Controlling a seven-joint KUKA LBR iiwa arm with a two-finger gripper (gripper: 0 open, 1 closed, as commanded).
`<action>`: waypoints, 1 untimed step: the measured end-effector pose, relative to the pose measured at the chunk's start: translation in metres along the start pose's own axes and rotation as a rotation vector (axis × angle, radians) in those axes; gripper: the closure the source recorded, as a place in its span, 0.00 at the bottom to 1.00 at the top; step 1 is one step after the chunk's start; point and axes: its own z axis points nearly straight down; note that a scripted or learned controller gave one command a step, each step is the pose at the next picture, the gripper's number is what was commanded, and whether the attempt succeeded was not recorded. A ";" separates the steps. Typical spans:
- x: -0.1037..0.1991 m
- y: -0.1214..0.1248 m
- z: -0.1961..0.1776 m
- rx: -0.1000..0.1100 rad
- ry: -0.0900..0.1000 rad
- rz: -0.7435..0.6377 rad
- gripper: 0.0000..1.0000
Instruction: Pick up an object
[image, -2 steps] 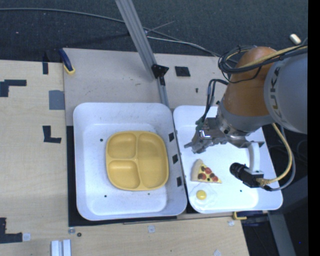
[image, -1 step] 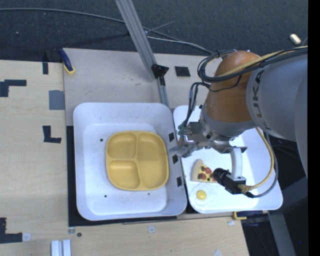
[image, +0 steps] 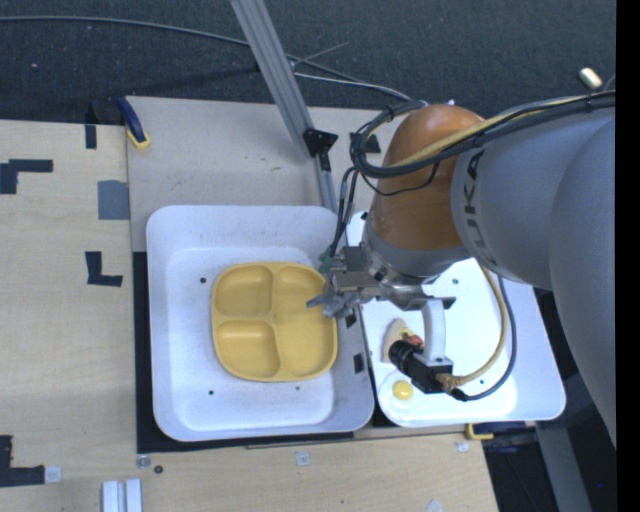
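A yellow divided plate (image: 272, 322) with three compartments lies in the left white bin (image: 190, 400). My gripper (image: 335, 295) hangs over the plate's right rim, close to the wall between the two bins. The grey arm with its orange band (image: 425, 190) reaches in from the right and covers much of the right bin (image: 530, 400). A small yellow object (image: 402, 391) lies near the front of the right bin, beside a black cable fitting on the arm.
A slanted metal pole (image: 285, 90) rises behind the bins. Cables loop around the arm's wrist. Bench tape marks and a blue-yellow clamp (image: 133, 122) sit at the left and back.
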 end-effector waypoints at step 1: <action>-0.002 0.000 0.000 0.000 -0.001 0.003 0.00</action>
